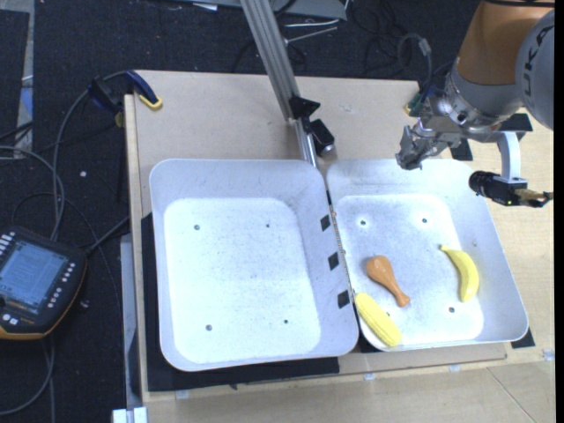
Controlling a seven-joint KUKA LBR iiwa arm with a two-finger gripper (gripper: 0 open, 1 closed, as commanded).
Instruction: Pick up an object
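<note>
Right bin (493, 236) as landmark throughout. Three toy foods lying on its speckled white floor, toward the near half.

Toy chicken drumstick (388, 279): orange-brown, glossy plastic look, plump rounded meat end at upper left, tapering to a thin bone end pointing lower right; roughly central in the right bin, slightly left of middle.

Toy banana (464, 273): bright yellow, smooth, gently curved, one tip up near the bin's middle right, body running down toward the near wall; right of the drumstick, well apart from it, close to the bin's right slope.

Toy corn cob (378, 321): yellow, ribbed surface, short and stubby, set at a slant against the right bin's near-left corner, partly up the sloped wall, just below the drumstick's thin end and near it without clear contact.

Gripper (412, 157): dark metallic, hanging above the right bin's far rim, near its far-middle, well apart from all three toys. Nothing seen between the fingers; spread or pressed together cannot be told at this angle. Grey arm with orange band (498, 33) rising from it toward the upper right.

Left bin (176, 192) touching the right bin's left wall. Slanted aluminium post (273, 51) rising from behind the seam between the two bins. Handheld pendant (31, 280) on the dark floor, far left of both.
</note>
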